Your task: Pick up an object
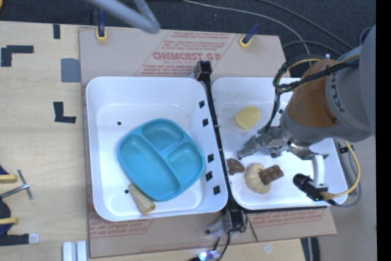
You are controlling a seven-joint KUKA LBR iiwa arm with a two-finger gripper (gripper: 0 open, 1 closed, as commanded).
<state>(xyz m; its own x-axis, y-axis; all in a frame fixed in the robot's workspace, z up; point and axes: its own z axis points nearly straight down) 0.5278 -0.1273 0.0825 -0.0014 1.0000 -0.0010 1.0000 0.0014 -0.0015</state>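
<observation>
"CHEMCAST GP" cardboard (183, 55) under bins, blue plate (160, 158), claw (263, 145)

Grey arm (360, 88), orange band (308, 101) above wrist, black cables looping beside band, metal gripper (259, 145) beneath.

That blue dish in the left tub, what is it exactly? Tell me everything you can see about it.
The blue plate is a light blue divided tray with rounded corners, seemingly smooth plastic. Raised ridges split it into three compartments: one large along its left side and two smaller on the right. All three look bare. It lies flat and right side up, turned at an angle, on the floor of the left bin, toward the front. A tan, cork-like piece lies at its lower edge, seemingly touching it.
</observation>
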